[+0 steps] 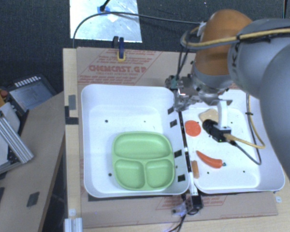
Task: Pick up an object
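While the gripper (182, 96), its opening impossible to tell, hangs by the bin wall (182, 119) mid-frame, we risk hitting that wall.

The grey arm (275, 76) is seen reaching in from the right of the view, and its large last link is bent forward and downward. The orange band (224, 25) is seen on top, just above the wrist (205, 81). The wrist is pointed down and a little to the left. The gripper (180, 94) is held low under it, near the middle of the view, and is partly covered by the wrist.
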